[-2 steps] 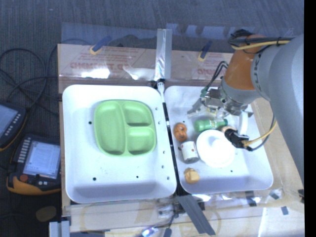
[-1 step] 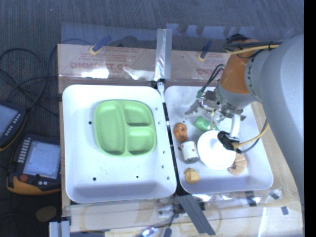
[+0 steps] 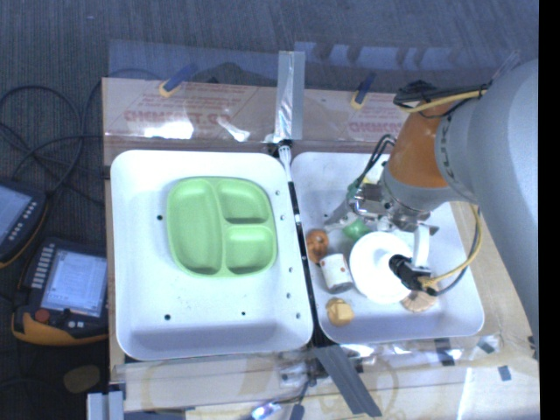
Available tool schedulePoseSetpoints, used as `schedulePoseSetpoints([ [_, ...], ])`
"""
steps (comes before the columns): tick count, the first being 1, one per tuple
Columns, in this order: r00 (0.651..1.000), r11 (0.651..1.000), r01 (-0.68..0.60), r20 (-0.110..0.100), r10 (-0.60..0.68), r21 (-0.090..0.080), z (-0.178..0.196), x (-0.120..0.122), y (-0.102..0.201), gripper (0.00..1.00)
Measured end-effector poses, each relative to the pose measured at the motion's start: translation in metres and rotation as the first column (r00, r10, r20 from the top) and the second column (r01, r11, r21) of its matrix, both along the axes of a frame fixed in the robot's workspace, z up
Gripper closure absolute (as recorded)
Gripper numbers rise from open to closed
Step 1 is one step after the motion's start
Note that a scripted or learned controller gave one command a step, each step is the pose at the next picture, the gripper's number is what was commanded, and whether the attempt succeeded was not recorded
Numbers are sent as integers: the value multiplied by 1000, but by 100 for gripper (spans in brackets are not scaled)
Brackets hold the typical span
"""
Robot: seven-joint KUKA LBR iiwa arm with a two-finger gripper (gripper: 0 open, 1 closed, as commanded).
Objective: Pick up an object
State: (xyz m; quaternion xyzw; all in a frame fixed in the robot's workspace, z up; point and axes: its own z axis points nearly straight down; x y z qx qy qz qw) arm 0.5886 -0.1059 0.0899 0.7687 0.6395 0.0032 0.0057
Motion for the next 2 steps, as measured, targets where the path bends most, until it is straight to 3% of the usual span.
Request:
schedulePoseSetpoints([
  [1, 1000, 1000, 0, 1, 0, 4, 9, 1, 1, 100],
  [2, 1000, 1000, -5, -15, 5, 4, 93, -7, 19, 100],
])
